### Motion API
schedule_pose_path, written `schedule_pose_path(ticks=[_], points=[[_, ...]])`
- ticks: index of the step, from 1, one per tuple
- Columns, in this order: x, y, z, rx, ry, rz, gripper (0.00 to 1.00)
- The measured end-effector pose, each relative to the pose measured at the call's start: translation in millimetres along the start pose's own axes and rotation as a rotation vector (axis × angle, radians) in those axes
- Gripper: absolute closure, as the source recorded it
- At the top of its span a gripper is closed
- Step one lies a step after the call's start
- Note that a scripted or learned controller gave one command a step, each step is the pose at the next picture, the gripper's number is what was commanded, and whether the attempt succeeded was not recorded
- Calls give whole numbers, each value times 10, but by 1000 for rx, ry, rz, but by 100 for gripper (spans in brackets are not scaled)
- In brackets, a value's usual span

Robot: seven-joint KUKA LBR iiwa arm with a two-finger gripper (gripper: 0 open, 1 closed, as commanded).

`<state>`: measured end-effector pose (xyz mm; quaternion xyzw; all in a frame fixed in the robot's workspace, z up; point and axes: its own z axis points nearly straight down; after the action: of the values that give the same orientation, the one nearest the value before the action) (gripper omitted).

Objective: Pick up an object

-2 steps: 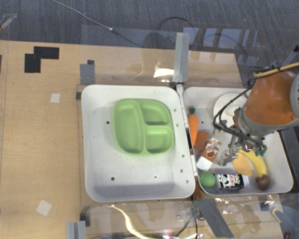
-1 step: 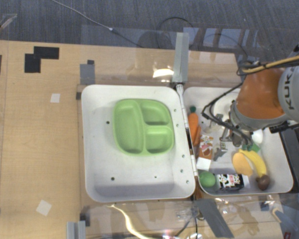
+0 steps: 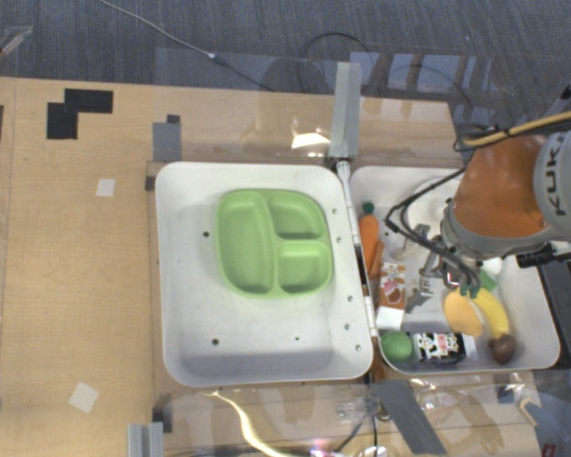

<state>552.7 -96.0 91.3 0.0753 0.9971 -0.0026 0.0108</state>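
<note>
Bins (image 3: 181, 284): I count two. One carrot (image 3: 369, 239) lies long axis near-to-far; one banana (image 3: 495, 314). Gripper (image 3: 426, 288) state I cannot tell.

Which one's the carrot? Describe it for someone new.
Look in the right-hand white bin, along its left wall beside the divider. The carrot lies there lengthwise: a long, narrow orange piece, unlike the yellow banana and round green ball farther down.
</note>
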Motion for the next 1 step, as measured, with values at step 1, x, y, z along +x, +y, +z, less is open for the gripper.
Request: schedule_pose_path(ticks=[1], points=[[-392,102,-10,6,7,-7,0]])
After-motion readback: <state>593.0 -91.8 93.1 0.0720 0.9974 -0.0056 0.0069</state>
